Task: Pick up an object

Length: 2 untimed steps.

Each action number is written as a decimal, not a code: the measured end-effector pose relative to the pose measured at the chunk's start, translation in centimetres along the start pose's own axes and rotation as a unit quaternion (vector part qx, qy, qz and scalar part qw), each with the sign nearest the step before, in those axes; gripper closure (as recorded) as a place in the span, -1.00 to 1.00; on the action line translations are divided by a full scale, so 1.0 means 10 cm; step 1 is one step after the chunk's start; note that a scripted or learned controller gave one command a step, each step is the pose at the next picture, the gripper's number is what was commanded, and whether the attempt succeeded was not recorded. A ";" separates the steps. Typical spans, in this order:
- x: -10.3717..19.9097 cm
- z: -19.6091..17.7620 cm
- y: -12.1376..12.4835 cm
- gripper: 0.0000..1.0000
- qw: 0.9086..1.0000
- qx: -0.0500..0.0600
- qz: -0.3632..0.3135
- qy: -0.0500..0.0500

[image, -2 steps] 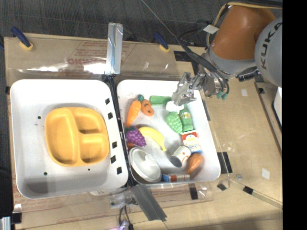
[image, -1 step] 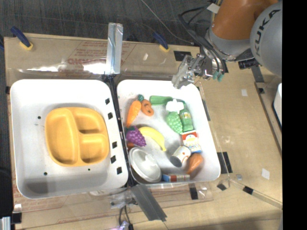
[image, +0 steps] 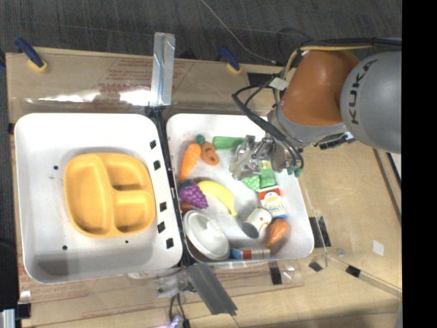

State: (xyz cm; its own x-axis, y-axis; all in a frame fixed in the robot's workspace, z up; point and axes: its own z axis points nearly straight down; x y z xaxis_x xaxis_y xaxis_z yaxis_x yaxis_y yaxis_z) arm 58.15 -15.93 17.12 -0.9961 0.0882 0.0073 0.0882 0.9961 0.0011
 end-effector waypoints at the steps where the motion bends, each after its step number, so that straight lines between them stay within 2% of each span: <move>1: -0.02 -0.04 0.00 -1.00 1.000 0.001 0.000 -0.004; 2: -0.14 0.81 0.42 -1.00 0.999 -0.001 -0.047 0.000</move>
State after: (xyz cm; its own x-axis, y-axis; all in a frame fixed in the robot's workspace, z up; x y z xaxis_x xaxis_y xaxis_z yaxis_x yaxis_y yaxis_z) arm 59.81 -11.82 8.98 -1.0000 -0.0049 0.0081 -0.0049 1.0000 0.0040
